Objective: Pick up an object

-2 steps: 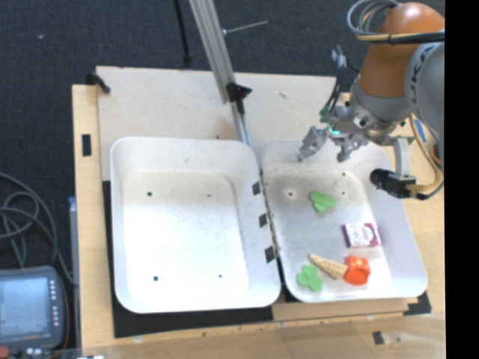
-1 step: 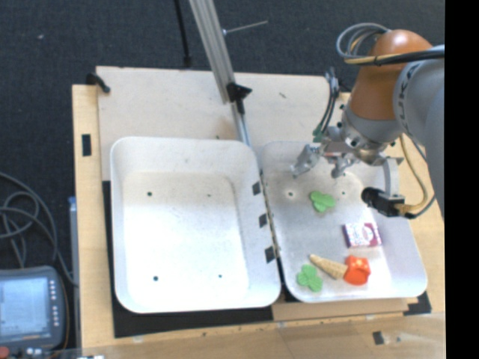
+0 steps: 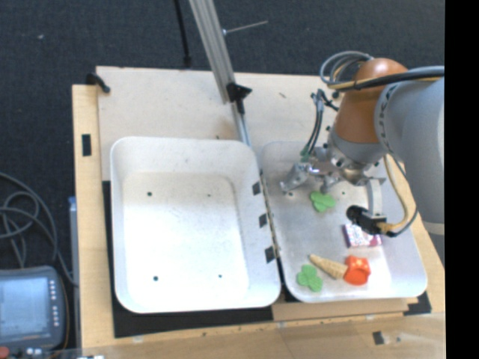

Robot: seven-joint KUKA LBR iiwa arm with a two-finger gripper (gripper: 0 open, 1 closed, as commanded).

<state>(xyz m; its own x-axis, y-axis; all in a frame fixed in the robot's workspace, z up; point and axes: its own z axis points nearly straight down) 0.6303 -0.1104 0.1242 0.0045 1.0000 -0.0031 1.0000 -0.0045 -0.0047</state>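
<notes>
My gripper point(image 3: 314, 176) hangs over the upper part of the right bin point(image 3: 288, 155), below the orange band of the arm. Just under it and a little to the right, a small green piece point(image 3: 323, 201) lies on the bin floor. I cannot tell whether the gripper touches it. Further toward the front lie a purple and white block point(image 3: 360, 236), a tan cone point(image 3: 325, 266), an orange piece point(image 3: 357, 271) and a second green piece point(image 3: 308, 278).
The left bin point(image 3: 127, 155) sits beside the right one, with a shared rim between them. A slanted metal pole point(image 3: 217, 51) rises behind the bins. Cables loop off the arm above the right bin's far side.
</notes>
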